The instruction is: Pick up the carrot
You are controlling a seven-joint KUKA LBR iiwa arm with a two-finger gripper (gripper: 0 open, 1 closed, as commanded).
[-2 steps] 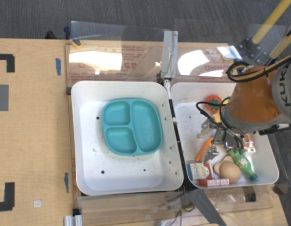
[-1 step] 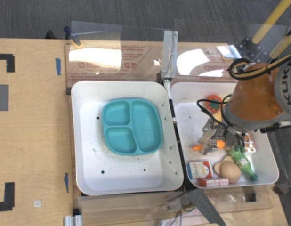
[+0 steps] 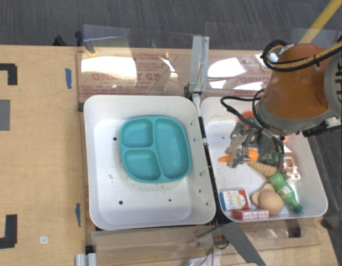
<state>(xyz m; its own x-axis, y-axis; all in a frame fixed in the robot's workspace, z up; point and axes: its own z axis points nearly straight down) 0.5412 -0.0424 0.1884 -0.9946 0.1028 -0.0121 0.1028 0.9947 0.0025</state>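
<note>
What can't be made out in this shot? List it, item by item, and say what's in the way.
- Gripper: in the camera view its fingers blur into dark clutter under the orange wrist; grip state unreadable.
- Carrot: only an orange tip and a bit of body show; the gripper covers the rest, so contact is unclear.
- Small carton: print too small to read.
- Right bin: its far corner is hidden by the arm.

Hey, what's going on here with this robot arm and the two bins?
The arm's gripper is down in the right bin, right at the orange carrot lying among other toy food: an ice cream cone, a green bottle, a small carton. Whether it has actually gripped the carrot can't be told from this view. The left bin holds a teal divided plate.
</note>
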